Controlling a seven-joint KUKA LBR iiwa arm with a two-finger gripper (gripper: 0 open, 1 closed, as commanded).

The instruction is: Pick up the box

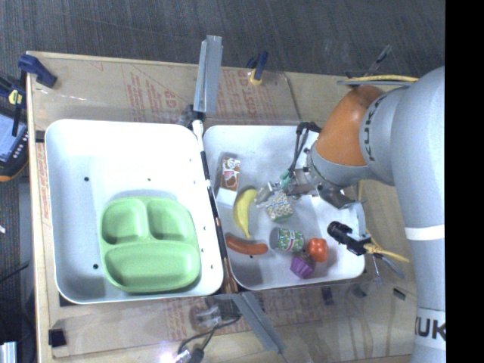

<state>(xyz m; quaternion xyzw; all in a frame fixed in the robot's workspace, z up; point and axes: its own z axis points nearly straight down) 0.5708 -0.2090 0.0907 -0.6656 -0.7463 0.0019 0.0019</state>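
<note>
Overhead slanted view of a bench with two white bins side by side. The left bin (68, 203) holds a green divided tray (150, 242). The right bin (265, 138) holds a scatter of small toy foods.

The box (230, 172) is a small brown-and-white carton lying flat at about 10 o'clock in the right bin, near the wall shared with the left bin. A banana (243, 210) lies just beside it at 5 o'clock, and a sausage (246, 244) lies further down at 6 o'clock.

The grey arm reaches in from 3 o'clock. Its gripper (284, 193) sits near the bin's centre, right above a speckled packet (278, 207), with the box off at its 10 o'clock and apart from it. Whether the claw is spread or pressed together cannot be told from this angle; nothing is clearly pinched in it.

At 5 o'clock from the gripper are a green can (287, 240), a tomato (318, 249) and a purple piece (301, 266).

The box looks light, stiff and flat-sided, probably thin card that could dent under a hard squeeze. Its printed faces may be a little slick. The best hold is likely across its two long sides, from above, at the middle, keeping off the bin wall and the banana.
</note>
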